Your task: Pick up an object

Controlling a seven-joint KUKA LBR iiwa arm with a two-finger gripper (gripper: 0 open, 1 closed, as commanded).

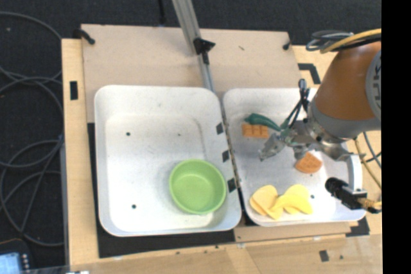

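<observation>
Yellow pieces lie at the right bin's front edge. Gripper hovers over bare floor, fingers released, between orange block and orange ball; closing there would likely catch nothing.

Grey arm with broad orange band, black cables, metallic hand.

Glossy plastic green bowl, matt speckled white bins

Lime-green bowl, yellow pieces, orange block, perhaps teal handle, white bins.
</observation>
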